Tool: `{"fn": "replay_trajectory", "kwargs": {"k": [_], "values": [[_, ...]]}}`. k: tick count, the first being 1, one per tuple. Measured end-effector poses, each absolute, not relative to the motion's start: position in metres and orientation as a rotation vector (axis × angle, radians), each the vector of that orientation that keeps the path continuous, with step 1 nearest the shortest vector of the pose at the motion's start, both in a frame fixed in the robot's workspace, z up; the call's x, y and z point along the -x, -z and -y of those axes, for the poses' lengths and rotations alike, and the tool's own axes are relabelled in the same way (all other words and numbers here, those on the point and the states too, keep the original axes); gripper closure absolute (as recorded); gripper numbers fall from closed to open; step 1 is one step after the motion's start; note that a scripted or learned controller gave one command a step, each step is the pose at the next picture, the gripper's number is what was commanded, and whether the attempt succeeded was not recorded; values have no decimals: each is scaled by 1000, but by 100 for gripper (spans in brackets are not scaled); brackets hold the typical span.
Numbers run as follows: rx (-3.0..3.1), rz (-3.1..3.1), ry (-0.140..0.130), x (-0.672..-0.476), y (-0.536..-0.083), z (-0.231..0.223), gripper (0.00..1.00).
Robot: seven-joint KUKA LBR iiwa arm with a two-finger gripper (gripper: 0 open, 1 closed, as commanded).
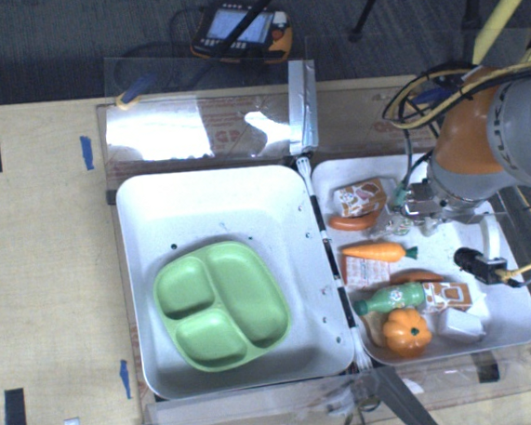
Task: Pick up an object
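The right bin [523,317] holds several toy foods. A brown bread-like pack with a red sausage [358,202] lies at its back left, and an orange carrot [378,252] in front of that. Nearer the front are a green bottle [393,299], an orange pumpkin [407,331], a brown-and-white carton [447,295] and a white block [463,327]. My gripper [404,214] hangs low in the back of this bin. It is just right of the bread pack and above the carrot's tip. The grey arm with its orange band [468,137] rises behind it.
The left bin [153,204] holds a green divided plate [220,303]. A metal divider [302,110] and a clear panel stand behind the bins. Cables [490,267] trail from the wrist over the right bin's right side.
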State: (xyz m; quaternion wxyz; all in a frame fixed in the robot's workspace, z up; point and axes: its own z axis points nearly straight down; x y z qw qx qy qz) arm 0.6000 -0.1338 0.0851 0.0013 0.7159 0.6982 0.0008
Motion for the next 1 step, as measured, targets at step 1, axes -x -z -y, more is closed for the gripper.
{"fn": "replay_trajectory", "kwargs": {"k": [1], "values": [[-2250, -2189, 0, -601, -93, 134, 100]]}}
